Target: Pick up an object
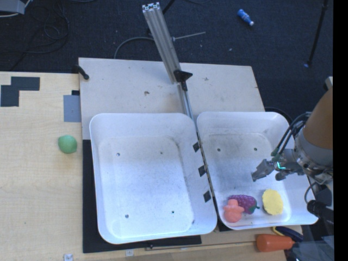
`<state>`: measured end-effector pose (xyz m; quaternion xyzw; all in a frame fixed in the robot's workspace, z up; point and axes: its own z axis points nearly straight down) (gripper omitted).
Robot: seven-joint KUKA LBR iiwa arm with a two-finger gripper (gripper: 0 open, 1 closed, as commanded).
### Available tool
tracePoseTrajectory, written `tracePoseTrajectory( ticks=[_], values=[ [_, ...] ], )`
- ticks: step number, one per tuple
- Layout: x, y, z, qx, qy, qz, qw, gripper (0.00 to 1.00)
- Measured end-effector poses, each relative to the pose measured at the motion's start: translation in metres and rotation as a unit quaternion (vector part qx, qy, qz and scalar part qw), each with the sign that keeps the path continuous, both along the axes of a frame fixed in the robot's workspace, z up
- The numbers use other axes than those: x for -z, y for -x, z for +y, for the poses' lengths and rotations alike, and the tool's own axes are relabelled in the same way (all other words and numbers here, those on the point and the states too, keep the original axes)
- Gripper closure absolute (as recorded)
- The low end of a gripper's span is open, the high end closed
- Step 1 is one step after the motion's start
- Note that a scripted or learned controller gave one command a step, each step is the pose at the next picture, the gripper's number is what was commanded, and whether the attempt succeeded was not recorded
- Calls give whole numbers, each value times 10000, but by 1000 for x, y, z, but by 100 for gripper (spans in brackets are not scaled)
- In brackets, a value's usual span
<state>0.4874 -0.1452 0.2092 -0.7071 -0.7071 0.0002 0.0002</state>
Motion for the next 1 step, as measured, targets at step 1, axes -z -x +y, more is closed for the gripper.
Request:
tracePoseTrajectory(
  ticks=[1],
  values=[
    [0,0,0,0,0,0,10000,0]
  ],
)
